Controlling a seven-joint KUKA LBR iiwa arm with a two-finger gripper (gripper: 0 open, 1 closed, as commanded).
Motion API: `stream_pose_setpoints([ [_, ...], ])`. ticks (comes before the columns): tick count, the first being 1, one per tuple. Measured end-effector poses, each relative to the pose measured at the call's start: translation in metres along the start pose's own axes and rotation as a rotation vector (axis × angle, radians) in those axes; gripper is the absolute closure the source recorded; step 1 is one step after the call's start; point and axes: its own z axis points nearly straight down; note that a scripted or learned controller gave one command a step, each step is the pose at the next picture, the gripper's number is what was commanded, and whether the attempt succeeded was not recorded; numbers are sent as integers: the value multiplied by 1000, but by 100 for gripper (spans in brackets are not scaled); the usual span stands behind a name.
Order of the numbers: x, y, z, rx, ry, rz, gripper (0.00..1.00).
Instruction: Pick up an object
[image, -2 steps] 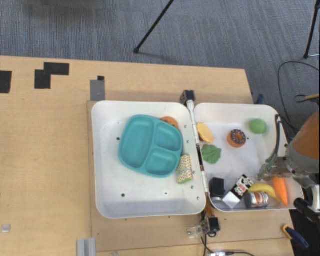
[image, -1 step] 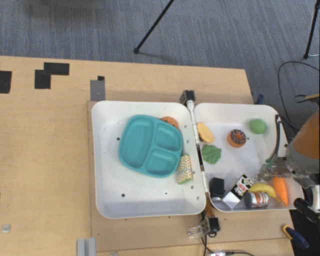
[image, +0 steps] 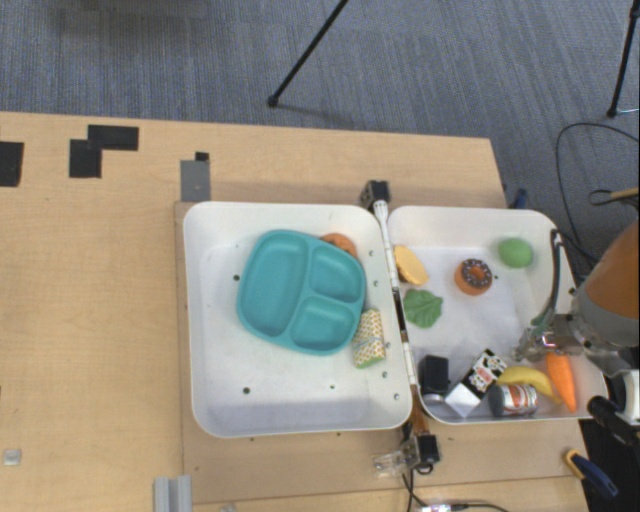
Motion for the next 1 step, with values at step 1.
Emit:
stream_pose_setpoints([
  [1, 0, 0, 0, 0, 0, 0, 0],
])
